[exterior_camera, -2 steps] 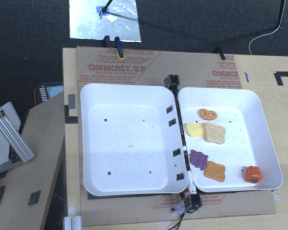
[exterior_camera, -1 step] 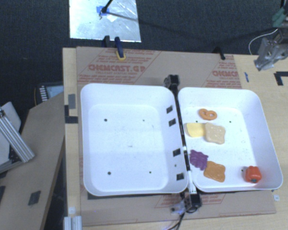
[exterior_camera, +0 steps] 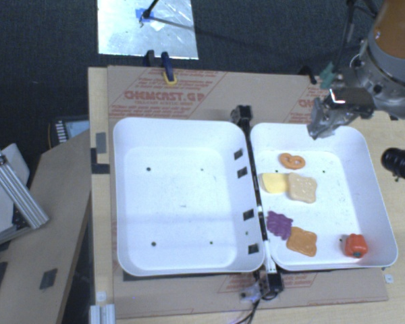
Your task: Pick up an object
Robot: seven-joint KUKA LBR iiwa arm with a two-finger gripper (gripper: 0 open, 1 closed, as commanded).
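Gripper (exterior_camera: 320, 128) above right bin's (exterior_camera: 372, 181) far rim, finger state can't tell; pretzel (exterior_camera: 291, 160), toast (exterior_camera: 302, 187) below it.

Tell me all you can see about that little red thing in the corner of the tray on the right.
The red object looks like a small toy bell pepper, likely plastic: glossy red-orange with a dark spot on its upper side, perhaps a stem. It lies in the near right corner of the right bin, close to the wall. It touches nothing else; the orange piece sits apart to its left.
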